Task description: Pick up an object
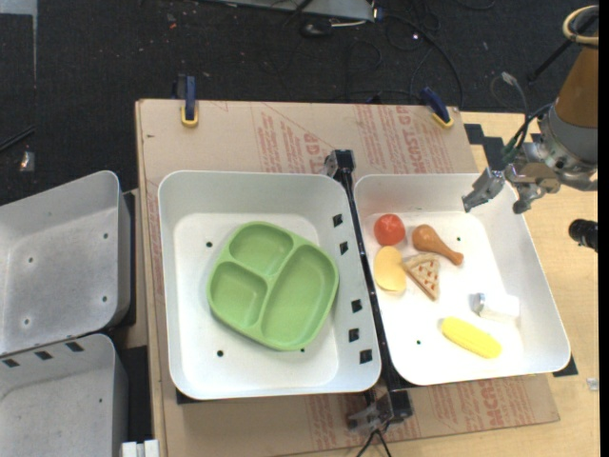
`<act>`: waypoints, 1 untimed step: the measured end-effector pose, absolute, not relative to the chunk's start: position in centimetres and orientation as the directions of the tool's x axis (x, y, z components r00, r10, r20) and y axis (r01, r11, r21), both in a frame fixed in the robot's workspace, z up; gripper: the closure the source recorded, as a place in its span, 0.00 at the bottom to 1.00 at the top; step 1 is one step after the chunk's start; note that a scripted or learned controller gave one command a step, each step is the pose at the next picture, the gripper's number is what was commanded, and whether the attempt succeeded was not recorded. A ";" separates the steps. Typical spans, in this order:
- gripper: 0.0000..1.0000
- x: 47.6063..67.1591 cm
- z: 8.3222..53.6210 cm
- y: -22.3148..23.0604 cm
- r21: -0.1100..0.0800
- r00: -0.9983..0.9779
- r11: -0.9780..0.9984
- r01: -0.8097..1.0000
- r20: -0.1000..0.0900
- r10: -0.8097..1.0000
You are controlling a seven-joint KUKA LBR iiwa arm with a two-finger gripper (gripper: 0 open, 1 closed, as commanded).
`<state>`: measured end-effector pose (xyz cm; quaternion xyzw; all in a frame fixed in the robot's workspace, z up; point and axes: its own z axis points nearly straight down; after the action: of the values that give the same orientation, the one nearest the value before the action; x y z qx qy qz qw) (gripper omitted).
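The right bin (533,284) holds a red tomato (388,228), a brown drumstick (436,244), a pale yellow round piece (389,269), a pizza wedge (424,275), a small white and grey block (495,304) and a yellow banana-like piece (470,337). My gripper (501,191) hangs at the bin's far right corner, above and right of the drumstick. Its two fingers stand apart, open, with nothing between them.
The left bin (181,255) holds a green divided plate (274,285). A black divider (357,255) runs between the bins. Blue and yellow clamps (189,99) sit at the board's far edge. White lids (57,255) lie left of the bench.
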<state>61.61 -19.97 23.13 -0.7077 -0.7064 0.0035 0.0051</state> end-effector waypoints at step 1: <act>0.00 61.9 23.9 -19.9 0.001 -0.001 0.001 1.000 -0.001 1.000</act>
<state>61.88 -19.92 23.91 -0.7067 -0.7075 0.0000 -0.0004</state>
